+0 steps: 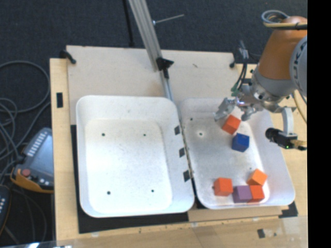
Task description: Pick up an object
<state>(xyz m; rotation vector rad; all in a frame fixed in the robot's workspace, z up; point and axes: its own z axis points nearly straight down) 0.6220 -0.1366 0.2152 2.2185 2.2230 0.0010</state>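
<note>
Gripper (237,110) hovering w/ fingers spread, gripping nothing; orange block (231,124) lying tilted just below, near right bin's (204,200) far edge. Prob light, stiff, slick — taking it across flat sides looks best.

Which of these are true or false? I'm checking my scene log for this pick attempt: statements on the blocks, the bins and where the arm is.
1. The blue block lies in the right bin. True.
2. The purple block sits in the left bin. False: it sits in the right bin, near its front edge, between orange blocks.
3. The gripper is over the right bin, with an orange block just below it. True.
4. There are two blue blocks. False: only one.
5. The arm is over the left bin. False: over the right.
</note>
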